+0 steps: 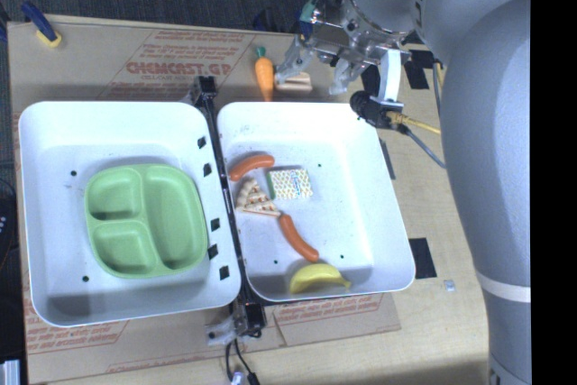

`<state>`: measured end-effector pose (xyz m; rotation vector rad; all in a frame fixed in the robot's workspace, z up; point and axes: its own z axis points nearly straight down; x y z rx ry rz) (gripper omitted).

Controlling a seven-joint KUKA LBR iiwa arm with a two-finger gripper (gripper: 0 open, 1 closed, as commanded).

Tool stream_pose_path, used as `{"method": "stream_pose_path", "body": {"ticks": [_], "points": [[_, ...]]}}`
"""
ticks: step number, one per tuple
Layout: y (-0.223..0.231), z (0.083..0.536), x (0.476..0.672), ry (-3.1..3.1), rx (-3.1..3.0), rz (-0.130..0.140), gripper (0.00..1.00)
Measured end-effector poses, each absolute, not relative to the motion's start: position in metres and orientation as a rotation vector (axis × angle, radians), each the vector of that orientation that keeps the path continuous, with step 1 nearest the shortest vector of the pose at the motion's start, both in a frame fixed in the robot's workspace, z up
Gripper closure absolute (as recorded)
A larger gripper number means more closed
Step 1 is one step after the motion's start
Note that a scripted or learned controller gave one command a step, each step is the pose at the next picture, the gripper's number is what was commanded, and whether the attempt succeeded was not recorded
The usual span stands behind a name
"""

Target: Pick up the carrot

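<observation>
Two sausages [251, 164], banana [317, 279] in right bin [383, 194]; carrot [263, 77] outside.

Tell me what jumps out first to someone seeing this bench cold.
The big grey arm fills the right side, its end effector hovering beyond the bins' far edge. Beside it, the carrot lies on the cardboard outside both bins. The green divided tray sits in the left bin.
</observation>
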<state>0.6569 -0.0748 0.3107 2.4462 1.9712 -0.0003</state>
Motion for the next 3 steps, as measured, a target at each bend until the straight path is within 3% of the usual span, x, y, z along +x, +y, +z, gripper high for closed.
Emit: {"method": "stream_pose_path", "body": {"ticks": [1, 2, 3], "points": [[-0.008, 0.191, 0.656, 1.517, 2.757, -0.009, 0.00], [-0.007, 0.262, 0.606, 1.505, 2.761, -0.004, 0.00], [-0.057, 0.368, 0.624, 1.429, 2.799, -0.003, 0.00]]}}
